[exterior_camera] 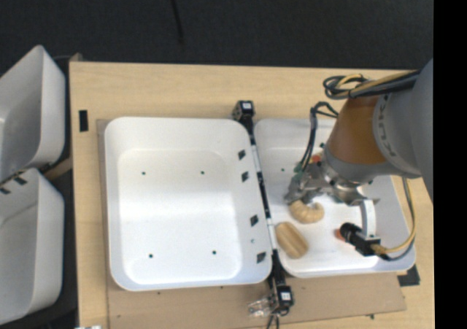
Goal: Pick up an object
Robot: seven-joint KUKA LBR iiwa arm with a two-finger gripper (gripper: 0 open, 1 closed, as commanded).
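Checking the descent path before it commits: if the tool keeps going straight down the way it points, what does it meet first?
Most likely the curved tan piece lying directly beneath the tool in the right bin; the height gap between them is unclear from this slanted view.

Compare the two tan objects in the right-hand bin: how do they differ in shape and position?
The curved tan piece is bent like a crescent, while the oval tan piece is a plain rounded lump. The curved one lies right under the end effector; the oval one sits apart, nearer the divider between the bins. The oval one looks slightly darker. Both are tan and rest on the right bin floor.
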